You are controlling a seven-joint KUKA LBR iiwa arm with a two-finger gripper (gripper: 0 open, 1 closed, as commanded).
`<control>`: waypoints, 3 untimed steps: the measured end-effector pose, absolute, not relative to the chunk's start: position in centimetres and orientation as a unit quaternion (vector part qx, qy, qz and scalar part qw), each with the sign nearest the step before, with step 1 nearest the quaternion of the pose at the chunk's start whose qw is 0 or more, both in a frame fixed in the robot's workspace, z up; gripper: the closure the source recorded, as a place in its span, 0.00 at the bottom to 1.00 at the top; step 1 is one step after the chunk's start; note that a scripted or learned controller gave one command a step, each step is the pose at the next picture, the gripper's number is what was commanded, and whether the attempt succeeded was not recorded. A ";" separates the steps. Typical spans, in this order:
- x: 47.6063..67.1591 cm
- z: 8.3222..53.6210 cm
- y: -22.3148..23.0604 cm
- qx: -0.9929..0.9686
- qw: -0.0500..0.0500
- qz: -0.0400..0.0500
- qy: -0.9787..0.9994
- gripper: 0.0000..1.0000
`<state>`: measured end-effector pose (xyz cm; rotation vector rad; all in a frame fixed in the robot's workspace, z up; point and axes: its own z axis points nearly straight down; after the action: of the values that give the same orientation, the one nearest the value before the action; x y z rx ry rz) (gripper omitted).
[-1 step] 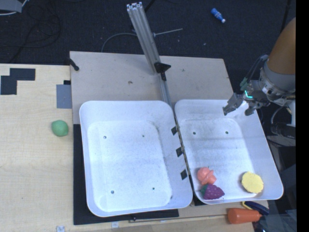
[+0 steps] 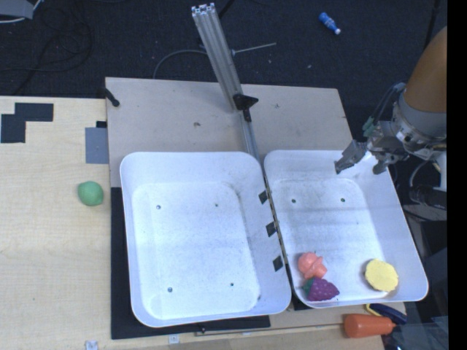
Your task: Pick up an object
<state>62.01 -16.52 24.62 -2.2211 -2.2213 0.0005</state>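
Above the far right corner of the right bin (image 2: pixel 398 217), the gripper (image 2: pixel 363 160) hangs with its two fingers spread apart and nothing between them. No object is grasped, so the task appears to be at the approach step. Three candidate objects lie along the near edge of the right bin: an orange-pink toy (image 2: pixel 312 264), a purple toy (image 2: pixel 321 290) touching it on the near side, and a yellow disc (image 2: pixel 381 275) set apart toward the right wall. All three sit well apart from the gripper, which hovers over the opposite end of the bin. The left bin (image 2: pixel 139 195) holds no candidates. A green ball (image 2: pixel 90 193) rests on the bench to the left of both bins, and an orange tool (image 2: pixel 368 325) lies outside the near rim. The next move calls for travel toward the near end of the right bin, alignment of the open fingers over one object, then descent. The yellow disc stands alone and likely offers the cleaner grasp; the touching pair risks a finger landing on both.
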 end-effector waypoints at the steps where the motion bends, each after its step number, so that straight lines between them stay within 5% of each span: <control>1: 61.8 18.6 -15.7 -0.707 0.002 0.002 -0.708 0.00; 3: 60.8 9.0 -15.9 -0.707 0.001 0.001 -0.707 0.00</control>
<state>60.79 -15.93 8.97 -2.2192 -2.2209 0.0021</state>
